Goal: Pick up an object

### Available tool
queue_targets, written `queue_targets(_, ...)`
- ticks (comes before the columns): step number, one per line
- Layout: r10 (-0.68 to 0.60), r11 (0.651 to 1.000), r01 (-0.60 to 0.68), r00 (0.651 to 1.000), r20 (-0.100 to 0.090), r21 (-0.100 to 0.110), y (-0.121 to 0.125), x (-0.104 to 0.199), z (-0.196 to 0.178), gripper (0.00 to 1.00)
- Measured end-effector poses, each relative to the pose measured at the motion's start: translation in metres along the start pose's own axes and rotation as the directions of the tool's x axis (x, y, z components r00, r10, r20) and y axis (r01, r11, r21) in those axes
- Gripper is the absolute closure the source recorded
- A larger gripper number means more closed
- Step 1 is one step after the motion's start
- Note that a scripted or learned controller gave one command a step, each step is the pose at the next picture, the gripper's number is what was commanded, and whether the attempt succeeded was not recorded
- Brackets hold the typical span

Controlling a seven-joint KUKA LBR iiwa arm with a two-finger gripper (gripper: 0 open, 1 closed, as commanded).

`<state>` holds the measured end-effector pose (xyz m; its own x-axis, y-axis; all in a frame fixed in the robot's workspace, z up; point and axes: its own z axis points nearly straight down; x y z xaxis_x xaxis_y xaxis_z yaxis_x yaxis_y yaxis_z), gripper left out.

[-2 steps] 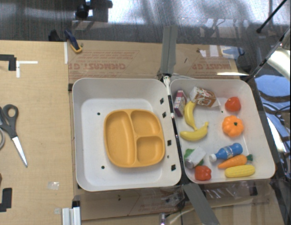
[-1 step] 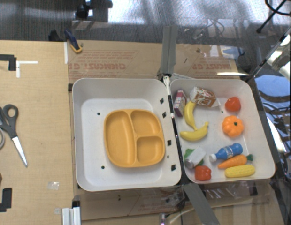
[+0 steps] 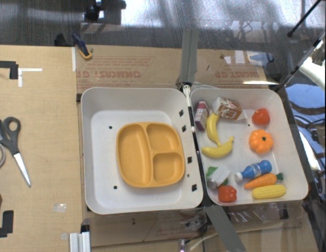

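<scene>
The right white bin (image 3: 289, 140) holds several toy foods. A yellow banana (image 3: 215, 140) lies near its left wall, with a small dark red packet (image 3: 201, 112) and a brown wrapped snack (image 3: 227, 108) above it. A red tomato (image 3: 261, 116) and an orange pumpkin (image 3: 261, 141) sit toward the right. Along the front lie a blue bottle (image 3: 255, 170), a carrot (image 3: 262, 181), a corn cob (image 3: 268, 192), a red fruit (image 3: 227, 193) and a white-and-green piece (image 3: 218, 175). A yellow divided plate (image 3: 151, 155) lies alone in the left white bin (image 3: 94, 140).
Scissors (image 3: 13, 146) lie on the wooden bench at the far left. Cardboard (image 3: 131, 67) lies under the bins at the back, with a blue-and-yellow clamp (image 3: 81, 46) at its left corner. Cables and a blue object (image 3: 305, 96) crowd the right side.
</scene>
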<state>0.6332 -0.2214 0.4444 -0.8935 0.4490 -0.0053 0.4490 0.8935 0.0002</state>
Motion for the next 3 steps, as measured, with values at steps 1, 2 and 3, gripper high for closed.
queue_targets(1,0.133,0.991,-0.133,0.991,-0.003,0.0,0.032,0.002,0.073,1.0)
queue_targets(2,0.089,0.996,-0.089,0.996,0.0,0.0,0.005,-0.012,0.013,1.0)
queue_targets(3,0.226,0.974,-0.226,0.974,-0.004,0.001,0.02,-0.006,0.078,1.0)
